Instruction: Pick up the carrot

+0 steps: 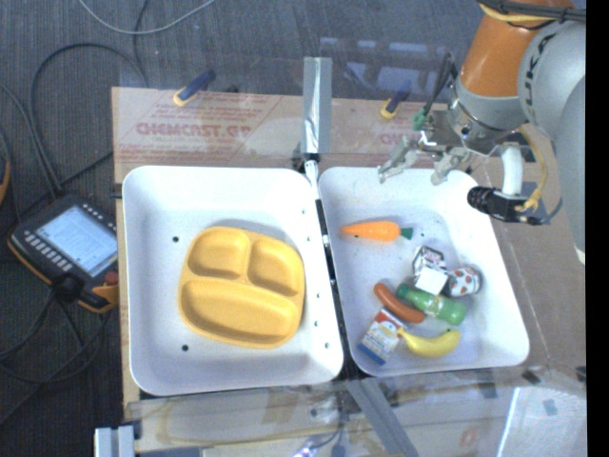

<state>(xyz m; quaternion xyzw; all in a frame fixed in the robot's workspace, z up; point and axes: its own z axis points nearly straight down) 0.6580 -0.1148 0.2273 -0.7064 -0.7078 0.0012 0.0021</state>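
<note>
I see the carrot (372,230) lying flat in the right bin (495,255), up near the top left part of it. It is orange and long, with a small green bit at its right end. Its pointy end faces left, toward the wall between the two bins. It sits alone on the white floor, apart from the other toys lower down.
</note>
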